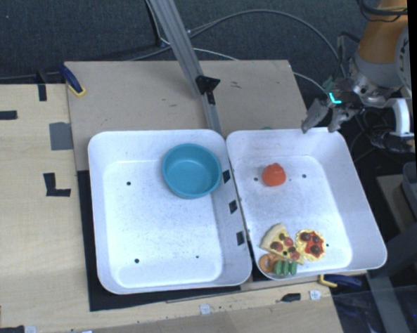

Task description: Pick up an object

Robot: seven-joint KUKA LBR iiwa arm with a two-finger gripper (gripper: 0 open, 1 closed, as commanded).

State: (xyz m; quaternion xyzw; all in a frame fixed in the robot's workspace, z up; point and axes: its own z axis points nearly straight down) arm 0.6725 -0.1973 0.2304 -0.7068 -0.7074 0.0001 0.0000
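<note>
A small red round object (273, 174) lies in the upper middle of the right bin (352, 210). Two toy pizza slices (296, 244) with green pieces beside them rest on a small plate at that bin's front edge. A blue bowl (191, 170) stands in the upper right part of the left bin (127, 223). My gripper (322, 117) hangs over the right bin's far right corner, well away from all the objects. Its two dark fingers stand apart with nothing between them.
A slanted metal post (187, 51) rises from behind the gap between the bins. Cables run across the dark floor at the back. The arm's grey and orange body (380, 39) stands at the far right.
</note>
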